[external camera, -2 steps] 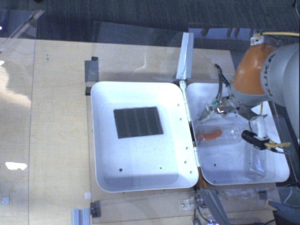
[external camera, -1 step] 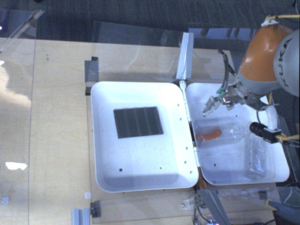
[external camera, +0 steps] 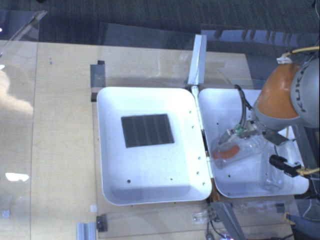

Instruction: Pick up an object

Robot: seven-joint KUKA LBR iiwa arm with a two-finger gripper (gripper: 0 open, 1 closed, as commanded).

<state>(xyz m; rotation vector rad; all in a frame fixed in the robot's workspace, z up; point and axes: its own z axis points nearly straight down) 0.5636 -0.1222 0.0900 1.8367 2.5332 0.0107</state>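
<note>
A small reddish object (external camera: 226, 153) is seen in the right bin (external camera: 220, 101), near its left wall, with its long axis running roughly left to right. The hand (external camera: 239, 132) is poised just above and to the right of it (whether released or clenched cannot be told). No readable writing is made out.
</note>
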